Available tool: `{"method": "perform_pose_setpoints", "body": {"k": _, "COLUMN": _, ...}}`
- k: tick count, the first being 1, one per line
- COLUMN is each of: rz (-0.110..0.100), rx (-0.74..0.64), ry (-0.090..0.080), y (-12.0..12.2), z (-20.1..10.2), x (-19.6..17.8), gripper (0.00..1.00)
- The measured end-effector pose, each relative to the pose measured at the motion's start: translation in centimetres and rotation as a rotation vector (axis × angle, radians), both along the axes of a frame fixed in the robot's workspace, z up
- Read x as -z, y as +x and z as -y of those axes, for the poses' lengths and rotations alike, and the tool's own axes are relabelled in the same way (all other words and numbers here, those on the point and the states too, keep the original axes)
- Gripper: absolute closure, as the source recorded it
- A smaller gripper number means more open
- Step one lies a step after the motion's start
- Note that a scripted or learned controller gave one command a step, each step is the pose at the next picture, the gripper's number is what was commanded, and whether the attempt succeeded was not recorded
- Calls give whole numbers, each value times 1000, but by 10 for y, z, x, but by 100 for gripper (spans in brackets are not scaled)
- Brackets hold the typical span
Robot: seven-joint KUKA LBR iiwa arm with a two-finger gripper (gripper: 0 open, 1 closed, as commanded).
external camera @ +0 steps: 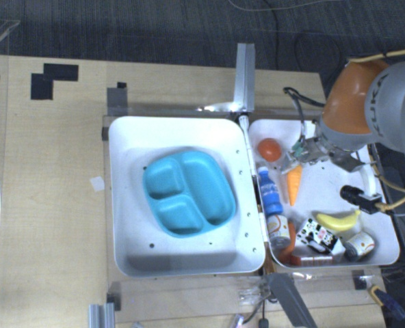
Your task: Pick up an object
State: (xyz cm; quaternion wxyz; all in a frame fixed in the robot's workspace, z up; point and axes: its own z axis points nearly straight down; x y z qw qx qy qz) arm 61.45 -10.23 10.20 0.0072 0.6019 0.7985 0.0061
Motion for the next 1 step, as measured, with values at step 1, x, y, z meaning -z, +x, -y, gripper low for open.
{"method": "perform_pose_setpoints", "body": {"k": 1, "rz": -10, "rx": -76, "ry": -2, "y": 56, "z": -66, "x": -86, "gripper": 100}}
